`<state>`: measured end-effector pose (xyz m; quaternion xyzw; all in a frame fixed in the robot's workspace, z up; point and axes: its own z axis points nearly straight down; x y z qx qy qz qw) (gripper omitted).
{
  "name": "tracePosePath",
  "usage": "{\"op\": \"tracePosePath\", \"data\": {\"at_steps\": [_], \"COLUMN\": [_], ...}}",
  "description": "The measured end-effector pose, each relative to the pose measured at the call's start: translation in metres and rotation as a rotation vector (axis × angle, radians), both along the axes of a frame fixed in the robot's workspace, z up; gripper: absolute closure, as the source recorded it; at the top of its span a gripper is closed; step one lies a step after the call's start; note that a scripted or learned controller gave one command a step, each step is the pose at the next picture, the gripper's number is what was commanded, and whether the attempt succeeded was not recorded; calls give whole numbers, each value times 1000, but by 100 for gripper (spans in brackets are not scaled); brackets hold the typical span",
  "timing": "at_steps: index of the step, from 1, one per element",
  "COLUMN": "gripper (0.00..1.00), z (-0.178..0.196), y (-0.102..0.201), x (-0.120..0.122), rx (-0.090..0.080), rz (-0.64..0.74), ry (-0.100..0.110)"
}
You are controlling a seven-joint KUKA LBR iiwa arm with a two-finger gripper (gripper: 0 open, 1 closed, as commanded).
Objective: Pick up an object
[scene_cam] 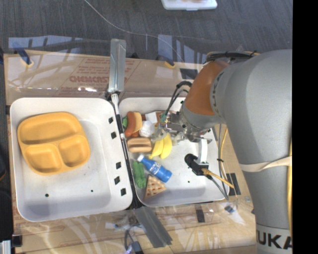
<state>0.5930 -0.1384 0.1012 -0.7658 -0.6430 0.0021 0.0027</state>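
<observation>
We see dark grey carpet (pixel 59 17) beyond a cardboard-lined worktop (pixel 74 74), a white tray (pixel 189 4) at the far edge.

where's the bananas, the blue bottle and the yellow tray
bananas (pixel 163 147), camera view, middle of the bunch
blue bottle (pixel 156 169), camera view, middle of its body
yellow tray (pixel 52 142), camera view, on the ridge between its compartments
</observation>
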Motion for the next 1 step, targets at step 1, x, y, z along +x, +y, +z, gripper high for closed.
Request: {"op": "tracePosePath", "data": {"at_steps": [1], "gripper": [100], "z": [119], "y": [50], "x": [-34], "rx": [-1], "rz": [141], "ry": [-13]}}
